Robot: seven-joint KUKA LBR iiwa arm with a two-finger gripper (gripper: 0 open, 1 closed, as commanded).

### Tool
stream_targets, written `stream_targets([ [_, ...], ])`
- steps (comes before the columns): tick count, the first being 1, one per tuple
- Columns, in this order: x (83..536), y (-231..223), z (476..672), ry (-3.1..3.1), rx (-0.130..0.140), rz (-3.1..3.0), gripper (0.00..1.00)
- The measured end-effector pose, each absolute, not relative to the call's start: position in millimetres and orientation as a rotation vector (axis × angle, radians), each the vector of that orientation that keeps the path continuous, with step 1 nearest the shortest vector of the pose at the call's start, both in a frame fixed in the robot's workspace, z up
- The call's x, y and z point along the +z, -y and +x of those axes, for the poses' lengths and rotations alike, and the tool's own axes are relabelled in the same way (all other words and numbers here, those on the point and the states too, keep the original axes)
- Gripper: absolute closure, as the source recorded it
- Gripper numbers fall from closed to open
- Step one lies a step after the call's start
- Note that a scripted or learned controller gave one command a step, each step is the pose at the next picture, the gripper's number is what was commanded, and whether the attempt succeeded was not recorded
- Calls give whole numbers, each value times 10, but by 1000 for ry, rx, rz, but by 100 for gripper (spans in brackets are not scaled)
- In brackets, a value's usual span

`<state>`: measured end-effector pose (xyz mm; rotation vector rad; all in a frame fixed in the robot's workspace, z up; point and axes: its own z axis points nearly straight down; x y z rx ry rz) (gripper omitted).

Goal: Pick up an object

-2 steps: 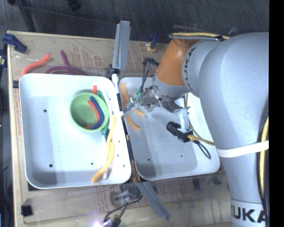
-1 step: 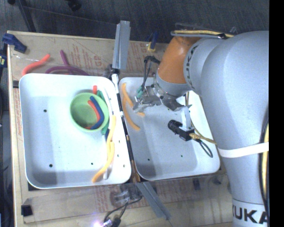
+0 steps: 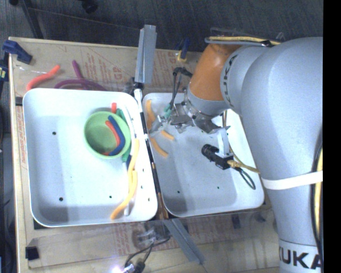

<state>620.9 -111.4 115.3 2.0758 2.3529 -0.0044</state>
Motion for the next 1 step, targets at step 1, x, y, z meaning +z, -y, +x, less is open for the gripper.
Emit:
stream_targets([
  [1, 954, 1137, 6297, -2406, -11, 2004, 0],
])
